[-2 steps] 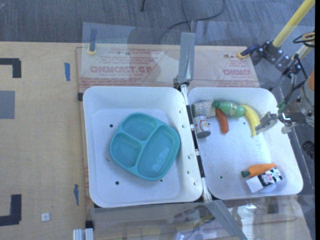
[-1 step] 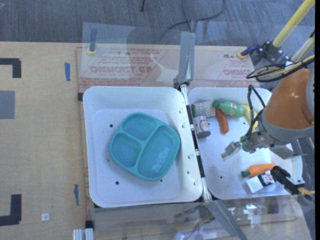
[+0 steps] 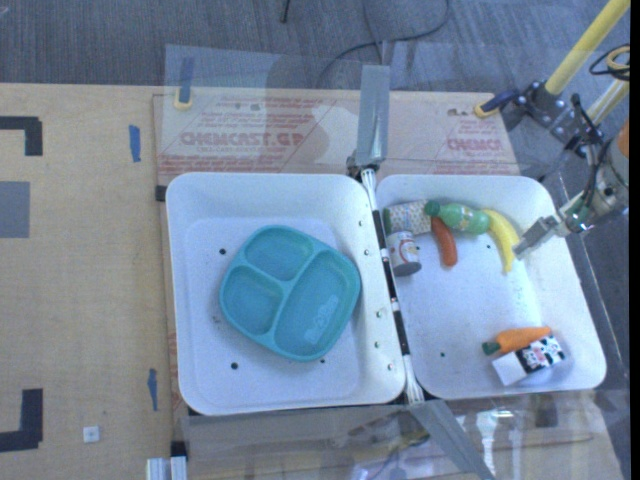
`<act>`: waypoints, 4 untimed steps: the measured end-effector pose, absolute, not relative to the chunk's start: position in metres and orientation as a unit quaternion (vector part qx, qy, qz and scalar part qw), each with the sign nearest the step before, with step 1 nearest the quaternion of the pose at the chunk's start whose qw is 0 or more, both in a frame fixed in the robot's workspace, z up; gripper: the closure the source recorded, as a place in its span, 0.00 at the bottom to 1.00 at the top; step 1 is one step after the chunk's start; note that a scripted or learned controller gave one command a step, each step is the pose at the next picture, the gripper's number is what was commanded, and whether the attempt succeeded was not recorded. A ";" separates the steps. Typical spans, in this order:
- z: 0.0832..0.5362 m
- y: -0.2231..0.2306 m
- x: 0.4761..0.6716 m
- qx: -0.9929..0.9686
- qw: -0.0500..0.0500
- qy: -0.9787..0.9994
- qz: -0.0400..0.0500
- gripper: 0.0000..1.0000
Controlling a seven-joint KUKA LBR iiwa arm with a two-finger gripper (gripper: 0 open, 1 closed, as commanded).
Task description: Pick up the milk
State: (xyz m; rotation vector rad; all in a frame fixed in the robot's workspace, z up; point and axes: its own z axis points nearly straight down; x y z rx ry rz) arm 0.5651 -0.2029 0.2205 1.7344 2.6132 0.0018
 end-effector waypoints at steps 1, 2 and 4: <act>0.089 -0.145 0.542 0.426 0.005 0.904 0.001 0.00; 0.124 -0.100 0.617 0.444 0.004 0.896 0.001 0.00; 0.169 -0.141 0.577 0.426 0.002 0.905 0.001 0.00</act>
